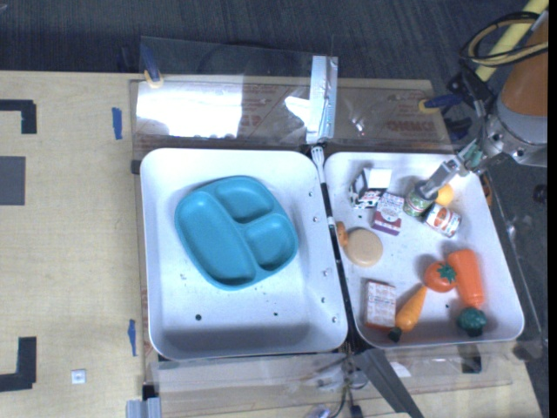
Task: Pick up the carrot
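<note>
Two bins on the desk; the carrot [467, 277] lies in the right bin [505, 259], lower right (tomato [440, 275] touching it). Pincer [432, 187] sits near the cans, state cannot be told. Risk: crowding makes it grab the tomato.

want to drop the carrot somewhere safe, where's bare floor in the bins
Left bin: bare strip in front of the blue tray. Right bin: crowded; carrot sits among toys, with small gaps by the near-left corner and the right wall.
</note>
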`<action>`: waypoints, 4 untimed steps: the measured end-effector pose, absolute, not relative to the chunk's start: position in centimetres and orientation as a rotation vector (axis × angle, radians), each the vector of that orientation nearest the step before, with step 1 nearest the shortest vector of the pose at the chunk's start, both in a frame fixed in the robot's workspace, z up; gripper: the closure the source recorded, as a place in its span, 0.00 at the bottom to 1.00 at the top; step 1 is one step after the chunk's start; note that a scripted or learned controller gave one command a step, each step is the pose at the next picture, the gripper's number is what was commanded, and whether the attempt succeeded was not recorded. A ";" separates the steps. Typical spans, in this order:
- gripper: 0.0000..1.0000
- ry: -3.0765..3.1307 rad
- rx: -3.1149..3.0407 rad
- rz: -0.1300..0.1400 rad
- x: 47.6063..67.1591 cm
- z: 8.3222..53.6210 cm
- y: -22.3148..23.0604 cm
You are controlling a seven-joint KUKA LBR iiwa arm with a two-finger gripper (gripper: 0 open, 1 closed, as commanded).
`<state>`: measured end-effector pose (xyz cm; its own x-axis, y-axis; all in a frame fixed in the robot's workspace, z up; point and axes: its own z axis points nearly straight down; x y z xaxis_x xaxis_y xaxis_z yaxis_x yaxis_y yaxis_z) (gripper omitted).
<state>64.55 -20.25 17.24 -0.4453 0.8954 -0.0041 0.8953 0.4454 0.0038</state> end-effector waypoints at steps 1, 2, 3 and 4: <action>0.00 2.545 1.801 0.016 66.6 13.4 -21.6; 0.00 2.599 1.746 0.005 65.6 14.2 -22.2; 0.00 2.595 1.747 0.020 66.8 12.9 -21.9; 0.00 2.547 1.820 0.028 66.9 12.5 -21.7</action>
